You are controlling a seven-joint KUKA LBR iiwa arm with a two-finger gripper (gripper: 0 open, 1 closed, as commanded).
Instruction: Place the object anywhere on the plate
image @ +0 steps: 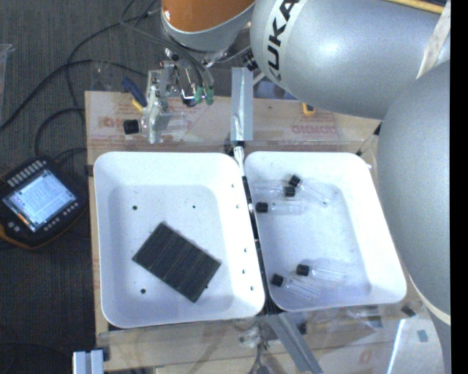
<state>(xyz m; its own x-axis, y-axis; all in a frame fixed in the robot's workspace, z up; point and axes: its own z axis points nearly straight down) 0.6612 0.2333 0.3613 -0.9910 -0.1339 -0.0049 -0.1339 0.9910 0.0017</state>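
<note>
1. Across the upper right of the view, the grey arm fills the frame from about one to four o'clock, with its orange band at twelve o'clock.
2. The counter of pale board carries two shallow white bins side by side.
3. The left bin lies toward eight o'clock and holds the plate, a dark ribbed rectangle lying flat and turned at a slant on the bin floor.
4. The right bin lies toward four o'clock and holds several clear vials with black caps: three near its upper left, two more near its lower middle, all lying on their sides and well apart from the plate.
5. A handheld pendant with a lit screen sits on the dark floor at nine o'clock, off the counter.
6. The claw hangs at eleven o'clock, above the counter's far edge and beyond the left bin. It seems to carry a clear vial with a black cap, but whether it is gripping it, I cannot tell.
</note>
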